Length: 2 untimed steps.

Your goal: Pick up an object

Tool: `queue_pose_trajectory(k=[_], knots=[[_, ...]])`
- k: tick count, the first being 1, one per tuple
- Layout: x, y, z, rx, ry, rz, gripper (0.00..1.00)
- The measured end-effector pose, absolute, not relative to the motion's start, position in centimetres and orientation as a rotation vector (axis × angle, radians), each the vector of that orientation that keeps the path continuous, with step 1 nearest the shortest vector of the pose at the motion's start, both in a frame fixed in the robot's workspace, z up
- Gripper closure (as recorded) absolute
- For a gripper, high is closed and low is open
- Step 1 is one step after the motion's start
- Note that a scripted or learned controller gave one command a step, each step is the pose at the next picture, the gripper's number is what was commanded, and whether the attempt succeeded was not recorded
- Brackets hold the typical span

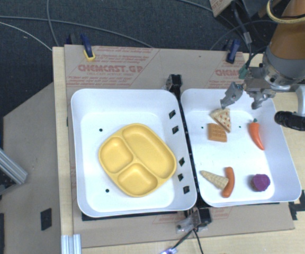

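Over the right bin's [282, 142] far edge, the gripper [244, 96] hung with its two fingers spread apart, nothing between them. Just below it lay a triangular wedge [222, 118], its tip pointing toward the far rim, touching a square cracker [217, 132]. A carrot [256, 135] lay lengthwise near the right wall, bare floor between them. The left bin [86, 142] held a yellow tray [136, 159].

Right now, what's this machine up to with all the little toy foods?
A robot arm reaches over the right bin, its gripper open and hovering at the far edge, just above a triangular wedge. It holds nothing yet. A square cracker, carrot, cone, sausage and purple piece lie nearby. The left bin holds a yellow divided plate.
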<state>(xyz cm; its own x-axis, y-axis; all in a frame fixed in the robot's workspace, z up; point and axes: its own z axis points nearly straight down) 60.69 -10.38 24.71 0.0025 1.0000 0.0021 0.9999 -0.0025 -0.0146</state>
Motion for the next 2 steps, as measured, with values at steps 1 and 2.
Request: queue_pose_trajectory(k=[1,2], knots=[[60.9,-10.4,25.4,-2.220,-2.221,0.001,0.00],[61.5,-11.2,20.3,-2.219,-2.218,0.005,0.00]])
